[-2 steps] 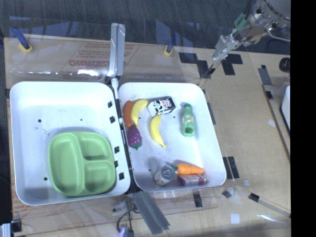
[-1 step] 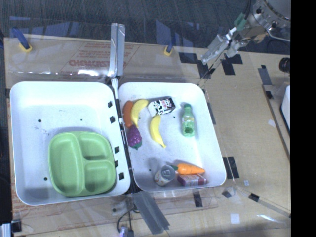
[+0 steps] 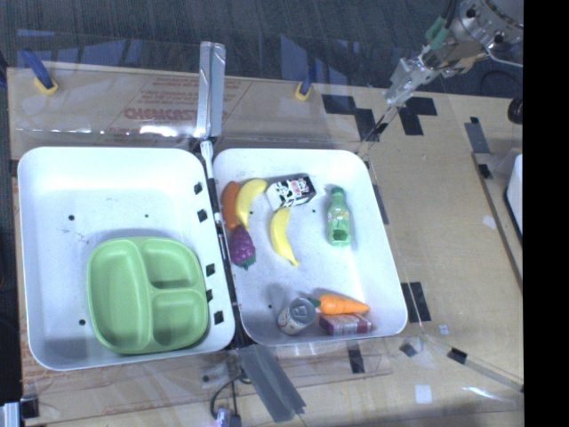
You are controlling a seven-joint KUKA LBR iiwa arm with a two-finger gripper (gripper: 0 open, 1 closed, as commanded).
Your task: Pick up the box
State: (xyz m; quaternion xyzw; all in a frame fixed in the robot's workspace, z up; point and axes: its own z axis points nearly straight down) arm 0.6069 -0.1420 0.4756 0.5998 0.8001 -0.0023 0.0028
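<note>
The box (image 3: 292,190) is lying in the right bin (image 3: 382,238), toward its far side, a small black-and-white printed carton resting flat and tilted a little, touching or nearly touching the far end of one banana (image 3: 249,200). It is looking light and fairly stiff, probably thin card that would dent under a hard squeeze, with a smooth printed skin that may be slightly slippery. The best hold, as I judge it, is across its two short sides from above, on the right half, away from the banana.

The end effector (image 3: 397,90) is hanging well apart from the box, beyond the far right corner of the bin, over the table (image 3: 444,238); whether it is open or closed cannot be told from this view, and nothing is showing in its grip.

Counting the right bin: one box, two bananas (the second (image 3: 283,236) lying nearer), one orange item (image 3: 230,205) at the left wall, one purple fruit (image 3: 243,247), one green bottle (image 3: 338,216), one carrot (image 3: 342,305), one can (image 3: 296,316), and one reddish packet (image 3: 347,325). The left bin (image 3: 53,194) is holding one green divided plate (image 3: 147,294).
</note>
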